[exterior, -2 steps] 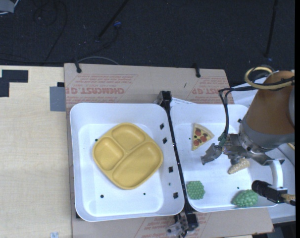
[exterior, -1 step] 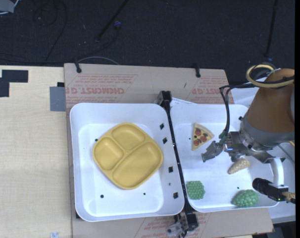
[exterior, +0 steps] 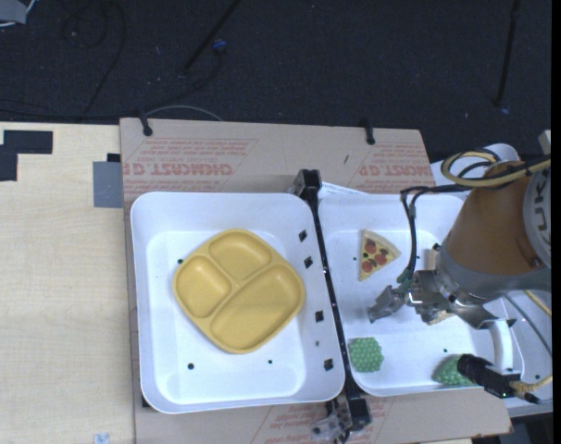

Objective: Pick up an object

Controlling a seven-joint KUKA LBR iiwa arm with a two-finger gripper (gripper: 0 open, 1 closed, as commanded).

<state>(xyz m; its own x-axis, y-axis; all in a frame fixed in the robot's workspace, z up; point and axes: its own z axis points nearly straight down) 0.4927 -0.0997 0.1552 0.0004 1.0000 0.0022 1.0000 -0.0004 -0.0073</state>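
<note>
We see the pizza slice (exterior: 377, 253) lying in the right bin (exterior: 403, 385), long axis near-far, tip nearward; we cannot tell the gripper's (exterior: 388, 305) state.

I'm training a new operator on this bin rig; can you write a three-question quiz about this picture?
1. True or false: the yellow three-compartment plastic plate lies in the left white bin.
2. Which bin holds the triangular toy pizza slice? A left, B right.
3. Fill in: the round bumpy green toy sits near the right white bin's ____ edge.

Key: 1 true. 2 B. 3 front. The gripper is above the right bin, between slice and green toy.
</note>
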